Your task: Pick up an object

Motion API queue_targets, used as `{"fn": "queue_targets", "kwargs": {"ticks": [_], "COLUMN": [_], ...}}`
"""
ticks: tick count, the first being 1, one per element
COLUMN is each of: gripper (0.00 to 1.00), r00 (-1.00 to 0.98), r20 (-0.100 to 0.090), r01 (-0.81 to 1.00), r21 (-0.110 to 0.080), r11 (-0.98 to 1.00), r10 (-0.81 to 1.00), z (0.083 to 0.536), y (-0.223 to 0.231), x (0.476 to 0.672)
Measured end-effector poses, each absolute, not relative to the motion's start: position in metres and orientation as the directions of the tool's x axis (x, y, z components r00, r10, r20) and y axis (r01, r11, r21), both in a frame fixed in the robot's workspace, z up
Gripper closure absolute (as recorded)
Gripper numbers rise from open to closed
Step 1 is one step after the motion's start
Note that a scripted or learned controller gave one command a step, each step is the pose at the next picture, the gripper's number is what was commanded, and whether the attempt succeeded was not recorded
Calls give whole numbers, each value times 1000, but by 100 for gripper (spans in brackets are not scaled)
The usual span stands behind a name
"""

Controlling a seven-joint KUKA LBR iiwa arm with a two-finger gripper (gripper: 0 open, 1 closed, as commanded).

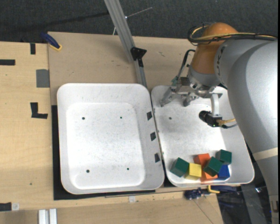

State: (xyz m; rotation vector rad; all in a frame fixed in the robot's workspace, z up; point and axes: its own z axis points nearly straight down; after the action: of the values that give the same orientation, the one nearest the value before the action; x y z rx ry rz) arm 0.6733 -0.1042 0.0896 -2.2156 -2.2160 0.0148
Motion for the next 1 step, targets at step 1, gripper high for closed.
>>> {"fn": "queue_targets", "kwargs": {"ticks": [1], "gripper": [100], "r00": [-2], "r20": [-1], "r01": [1000], "r21": [-12], "r11": [2], "r10": [1000], "z": [100], "y": [-104], "x": [673]}}
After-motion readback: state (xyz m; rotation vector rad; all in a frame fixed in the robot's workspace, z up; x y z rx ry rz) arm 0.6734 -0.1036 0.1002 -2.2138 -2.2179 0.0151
